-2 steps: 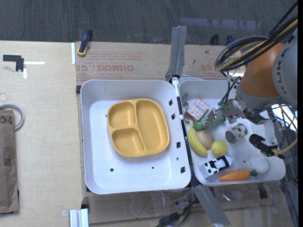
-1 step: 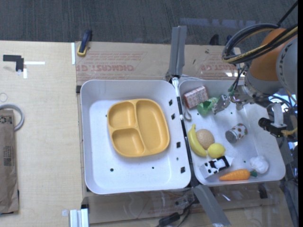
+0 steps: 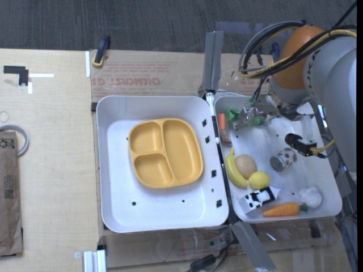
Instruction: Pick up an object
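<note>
The yellow three-part plate [image 3: 165, 152] looks like smooth matt plastic. The two white bins [image 3: 113, 169] look smooth and a bit shiny. The pale bench top [image 3: 51, 123] looks like wood.

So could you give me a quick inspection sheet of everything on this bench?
Surface: wooden bench bearing two shallow white bins, left bin and right bin.
Job's things: in the right bin, a yellow banana, beige round object, yellow lemon, orange carrot, black-and-white cow toy, small grey can.
Clutter: yellow three-compartment plate in the left bin.
Grippers: gripper low over the right bin's far corner; finger state unclear.
Cables: black and yellow cables loop over the arm.
Surroundings: brown paper bag at the left; dark floor beyond.
</note>
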{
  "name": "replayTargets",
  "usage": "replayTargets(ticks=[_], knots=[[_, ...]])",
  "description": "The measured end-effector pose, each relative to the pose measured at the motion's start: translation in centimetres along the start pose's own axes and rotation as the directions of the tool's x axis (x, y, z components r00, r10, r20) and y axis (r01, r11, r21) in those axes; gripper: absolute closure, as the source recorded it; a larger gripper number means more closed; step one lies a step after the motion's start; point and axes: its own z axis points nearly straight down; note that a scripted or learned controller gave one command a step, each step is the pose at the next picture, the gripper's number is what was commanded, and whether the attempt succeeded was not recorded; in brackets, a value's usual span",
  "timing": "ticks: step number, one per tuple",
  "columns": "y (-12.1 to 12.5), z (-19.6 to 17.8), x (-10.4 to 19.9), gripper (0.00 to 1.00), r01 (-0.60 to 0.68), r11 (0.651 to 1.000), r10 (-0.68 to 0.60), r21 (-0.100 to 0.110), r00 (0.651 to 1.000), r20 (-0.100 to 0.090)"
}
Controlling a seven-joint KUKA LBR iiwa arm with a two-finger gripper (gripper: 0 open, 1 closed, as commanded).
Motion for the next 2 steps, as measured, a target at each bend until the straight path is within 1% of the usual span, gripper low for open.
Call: replayTargets(ticks=[1,2], knots=[[-0.2,-0.7,-0.2,1.0,0.001,1.0,-0.001,0.009,1.0,0.002],[1.0,-10.1,7.3,1.0,-0.038,0.999,0.038,-0.005,0.999,0.001]])
